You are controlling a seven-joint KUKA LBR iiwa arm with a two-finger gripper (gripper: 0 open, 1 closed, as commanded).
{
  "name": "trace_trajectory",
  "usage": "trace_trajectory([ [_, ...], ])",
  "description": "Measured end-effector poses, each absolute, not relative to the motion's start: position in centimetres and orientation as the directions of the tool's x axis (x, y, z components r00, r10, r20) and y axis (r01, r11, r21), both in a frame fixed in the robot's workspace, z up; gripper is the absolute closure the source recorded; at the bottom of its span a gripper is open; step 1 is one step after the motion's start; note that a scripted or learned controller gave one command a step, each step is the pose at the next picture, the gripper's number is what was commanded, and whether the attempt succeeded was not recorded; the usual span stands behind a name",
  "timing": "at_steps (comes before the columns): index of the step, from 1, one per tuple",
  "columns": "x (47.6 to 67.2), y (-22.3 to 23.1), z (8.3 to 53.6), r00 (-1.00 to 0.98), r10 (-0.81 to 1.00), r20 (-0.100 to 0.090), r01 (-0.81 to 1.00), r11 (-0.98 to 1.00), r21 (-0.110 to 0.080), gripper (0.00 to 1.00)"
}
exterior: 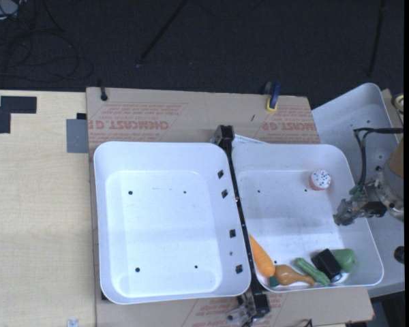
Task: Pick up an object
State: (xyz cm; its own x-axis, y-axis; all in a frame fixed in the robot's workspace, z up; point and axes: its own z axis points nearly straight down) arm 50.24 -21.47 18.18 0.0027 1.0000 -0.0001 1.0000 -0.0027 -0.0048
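Observation:
The right bin [286, 157] holds a small white ball with dark dots [320, 180] near its far right corner. Along its near edge lie an orange carrot-shaped piece [260, 254], a tan piece [290, 274], a long green piece [311, 270], a black block [326, 263] and a rounded green piece [345, 257]. My gripper [351, 211] hangs over the right wall of this bin, to the right of and below the ball, above the black block. Nothing shows in its grasp.
The left bin [165, 154] stands beside the right one, with a black divider strip [233, 203] between them. Both rest on a cardboard sheet [191, 118]. A cable [360, 155] loops near the arm [395, 176] at the right.

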Motion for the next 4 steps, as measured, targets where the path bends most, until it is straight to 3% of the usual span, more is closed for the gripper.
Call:
trace_trajectory([
  [1,58.8,-21.2,11.9,-0.003,1.0,0.0,1.0,0.003,-0.003,1.0],
  [3,58.7,-21.4,14.2,-0.004,1.0,0.001,1.0,0.004,-0.004,1.0],
  [4,64.6,-17.9,11.6,-0.004,1.0,0.001,1.0,0.004,0.0,1.0],
])
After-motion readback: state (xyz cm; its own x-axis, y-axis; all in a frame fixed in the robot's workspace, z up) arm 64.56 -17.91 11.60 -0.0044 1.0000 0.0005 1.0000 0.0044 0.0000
